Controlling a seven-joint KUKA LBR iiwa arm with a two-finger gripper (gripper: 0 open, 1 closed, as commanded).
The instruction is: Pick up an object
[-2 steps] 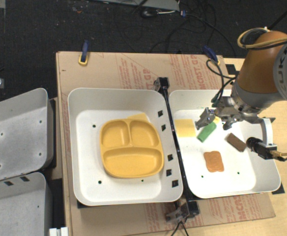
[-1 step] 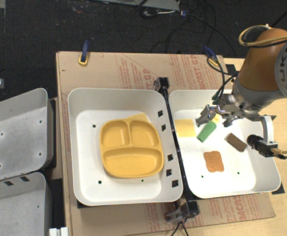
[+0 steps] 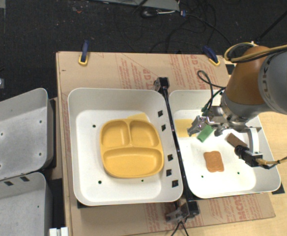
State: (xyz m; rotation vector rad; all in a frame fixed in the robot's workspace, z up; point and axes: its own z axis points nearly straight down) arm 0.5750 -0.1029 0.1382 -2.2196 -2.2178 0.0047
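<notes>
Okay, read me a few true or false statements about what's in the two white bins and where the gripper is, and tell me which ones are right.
1. The yellow divided tray lies in the left bin. True.
2. The tan toast-shaped piece lies in the left bin. False: it lies in the right bin.
3. The gripper is over the right bin. True.
4. The green object sits on the yellow divided tray. False: it is at the gripper, over the right bin.
5. The yellow divided tray has three compartments. True.
</notes>
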